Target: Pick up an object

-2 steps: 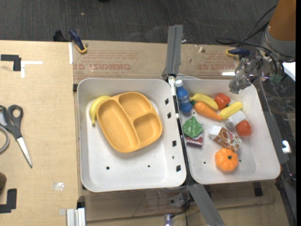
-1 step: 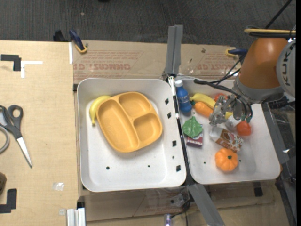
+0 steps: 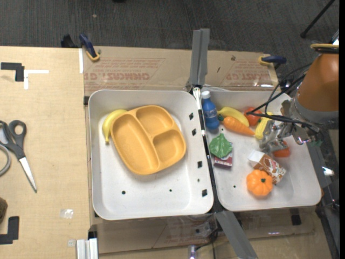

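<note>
- The metal two-finger gripper [image 3: 274, 136] sits low in the right of the frame, over the right-hand shallow white plastic bin [image 3: 302, 198]; whether it grips anything cannot be told from this slanted view.
- Candidates for picking lie crowded around it: a small red rounded piece [image 3: 282, 152] just beside the gripper, a crinkled brown-and-white snack packet [image 3: 271, 169] below it, a yellow curved plastic banana [image 3: 262, 127] to its left, and an orange plastic carrot [image 3: 237, 125] further left.
- Likely risk: with pieces this tightly packed, closing could catch two things or nudge one aside, and smooth rounded toy food probably slips from narrow metal tips.
- The packet looks soft and creased, so it may fold rather than lift cleanly.
- The ribbed orange toy pumpkin [image 3: 260, 183], lower in the bin, is round and glossy and could roll if bumped.
- A blue bottle with a white cap [image 3: 210, 113] and a green leafy toy on a dark card [image 3: 221, 149] lie near the divider.
- The left-hand white bin [image 3: 108, 198] holds a matte orange three-compartment plate [image 3: 148, 139] with another yellow banana [image 3: 112, 123] touching its upper-left edge.
</note>
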`<action>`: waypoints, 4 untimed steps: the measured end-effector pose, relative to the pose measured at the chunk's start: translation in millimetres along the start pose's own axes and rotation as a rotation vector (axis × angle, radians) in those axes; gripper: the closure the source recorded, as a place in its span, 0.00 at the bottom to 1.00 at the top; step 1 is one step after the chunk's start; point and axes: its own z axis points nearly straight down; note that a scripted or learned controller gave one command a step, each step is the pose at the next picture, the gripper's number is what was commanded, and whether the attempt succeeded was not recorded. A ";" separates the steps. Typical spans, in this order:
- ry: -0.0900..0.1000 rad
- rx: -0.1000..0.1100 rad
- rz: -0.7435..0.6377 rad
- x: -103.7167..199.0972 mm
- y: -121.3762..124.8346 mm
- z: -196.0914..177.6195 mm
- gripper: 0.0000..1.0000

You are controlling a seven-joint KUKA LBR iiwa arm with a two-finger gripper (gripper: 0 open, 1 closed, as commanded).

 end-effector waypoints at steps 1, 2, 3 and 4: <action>0.000 0.000 0.000 -0.1 0.1 0.0 0.00; 0.003 -0.003 -0.047 65.3 46.7 1.4 0.00; -0.015 0.006 -0.092 86.5 73.3 -2.5 0.00; -0.001 0.000 -0.198 92.9 63.9 0.6 0.00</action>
